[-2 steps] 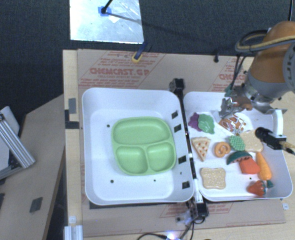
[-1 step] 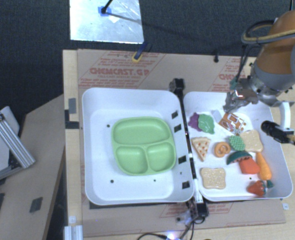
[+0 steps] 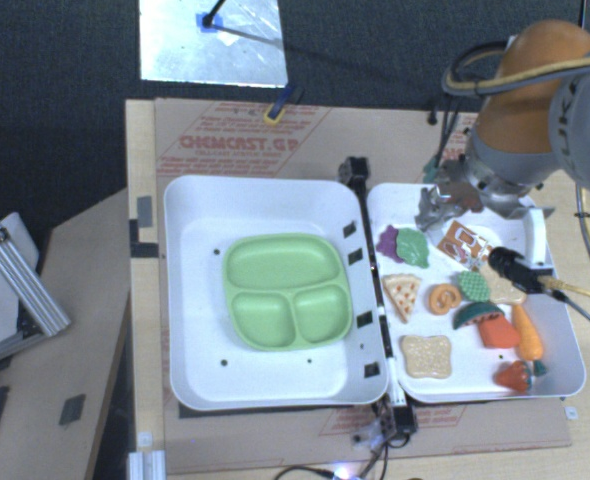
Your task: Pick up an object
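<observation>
My gripper [image 3: 434, 209] hangs over the far part of the right bin [image 3: 565, 368], just above and behind a green leafy toy [image 3: 413, 246] and a purple grape bunch [image 3: 387, 238]. Nothing shows between it and the toys. An orange-and-white snack packet [image 3: 464, 243] lies right of the gripper. Nearer the front are a pizza slice [image 3: 402, 294], an orange ring [image 3: 443, 299], a green round piece [image 3: 475, 286], a toast slice [image 3: 426, 356], a carrot [image 3: 527, 330], a red-orange piece with a dark green top [image 3: 485, 326] and a red pepper [image 3: 514, 374].
The left bin [image 3: 190, 268] holds a green divided plate [image 3: 285, 291]. A black-clipped divider [image 3: 367, 268] runs between the bins. The arm's orange band [image 3: 540, 53] looms over the right bin's far corner. A shiny sheet [image 3: 213, 28] lies beyond the bench.
</observation>
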### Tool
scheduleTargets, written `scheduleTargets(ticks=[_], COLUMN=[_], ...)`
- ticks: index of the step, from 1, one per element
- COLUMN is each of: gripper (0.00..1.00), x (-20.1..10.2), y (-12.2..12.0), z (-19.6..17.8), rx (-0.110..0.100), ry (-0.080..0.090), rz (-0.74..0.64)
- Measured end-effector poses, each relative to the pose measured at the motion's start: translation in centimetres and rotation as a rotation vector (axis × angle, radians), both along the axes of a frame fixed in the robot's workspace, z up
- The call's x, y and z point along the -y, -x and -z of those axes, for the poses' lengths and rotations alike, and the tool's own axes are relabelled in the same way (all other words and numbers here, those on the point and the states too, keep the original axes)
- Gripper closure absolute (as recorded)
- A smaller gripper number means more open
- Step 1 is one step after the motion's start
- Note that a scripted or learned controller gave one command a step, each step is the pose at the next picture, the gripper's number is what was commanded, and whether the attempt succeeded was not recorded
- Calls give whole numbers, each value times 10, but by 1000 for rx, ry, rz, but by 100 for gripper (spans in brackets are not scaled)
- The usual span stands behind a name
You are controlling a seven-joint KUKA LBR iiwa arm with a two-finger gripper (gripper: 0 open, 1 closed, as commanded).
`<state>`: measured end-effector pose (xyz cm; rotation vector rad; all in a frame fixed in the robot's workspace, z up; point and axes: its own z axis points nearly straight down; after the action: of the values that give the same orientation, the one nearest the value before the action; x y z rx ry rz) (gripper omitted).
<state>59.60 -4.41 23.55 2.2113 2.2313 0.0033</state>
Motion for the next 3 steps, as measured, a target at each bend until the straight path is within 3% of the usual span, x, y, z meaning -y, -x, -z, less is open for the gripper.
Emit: scheduleTargets(ticks=[1,2,3], gripper=[100,100,100], x=[-36,-22,-22], y=[6,8,4], z=[16,21,1], rx=[-1,0,1], ry=[0,2,1], rz=[1,8,5])
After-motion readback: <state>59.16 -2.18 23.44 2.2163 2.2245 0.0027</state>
